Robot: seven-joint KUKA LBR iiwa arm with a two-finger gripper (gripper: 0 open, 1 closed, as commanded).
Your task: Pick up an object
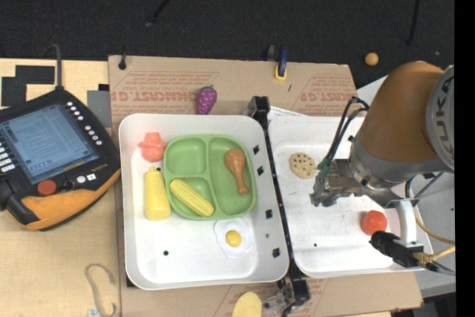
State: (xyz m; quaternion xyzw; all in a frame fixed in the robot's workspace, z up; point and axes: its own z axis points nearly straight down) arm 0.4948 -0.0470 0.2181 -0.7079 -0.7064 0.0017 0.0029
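Observation:
My gripper point(323, 191) hangs low over the right bin point(312, 257), near its middle. A round tan cookie point(302, 165) lies just up and left of it, apart from it. A red tomato point(374, 220) lies to the gripper's lower right. The left bin point(141, 249) holds a green divided plate point(185, 157) with a brown drumstick point(237, 168) and a corn cob point(191, 197) on it. Beside the plate are a yellow bottle point(156, 194), a pink strawberry-like toy point(151, 147) and a fried egg point(233, 238). Nothing shows in the gripper.
Purple grapes point(206, 99) sit on the cardboard behind the left bin. A yellow lemon point(247, 304) lies at the front edge. A teach pendant point(52, 152) rests at the left. The arm's body point(404, 122) covers the right bin's far right side.

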